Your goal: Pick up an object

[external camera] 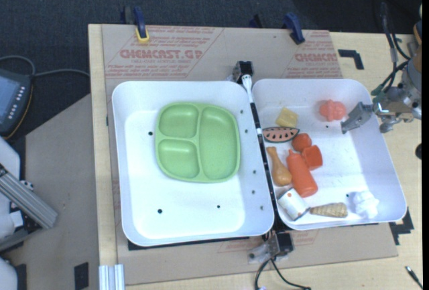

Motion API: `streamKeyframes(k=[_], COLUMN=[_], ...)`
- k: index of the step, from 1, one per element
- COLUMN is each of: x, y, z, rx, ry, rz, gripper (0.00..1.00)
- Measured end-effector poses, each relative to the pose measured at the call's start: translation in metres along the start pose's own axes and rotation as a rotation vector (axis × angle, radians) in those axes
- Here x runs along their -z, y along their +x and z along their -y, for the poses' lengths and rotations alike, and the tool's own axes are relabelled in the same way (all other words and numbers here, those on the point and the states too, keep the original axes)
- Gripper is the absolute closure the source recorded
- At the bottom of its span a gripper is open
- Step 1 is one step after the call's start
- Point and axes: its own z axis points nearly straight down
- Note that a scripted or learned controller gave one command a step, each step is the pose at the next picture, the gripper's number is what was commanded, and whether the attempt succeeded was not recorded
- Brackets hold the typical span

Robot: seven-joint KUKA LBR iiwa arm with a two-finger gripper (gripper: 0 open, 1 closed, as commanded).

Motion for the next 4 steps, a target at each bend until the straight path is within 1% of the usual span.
streamKeyframes(k=[1,2,3,4], x=[0.008,-0.055,-0.118,-0.137], y=[0.001,0.006,0.006,0.006], z=[-0.003,-0.005,-0.008,-0.008], rx=[0.004,0.004,0.003,0.004], ry=[-0.014,-0.006,-0.009,-0.009], rz=[0.003,0.0,0.001,0.001], gripper=[0.0,0.0,0.0,0.0])
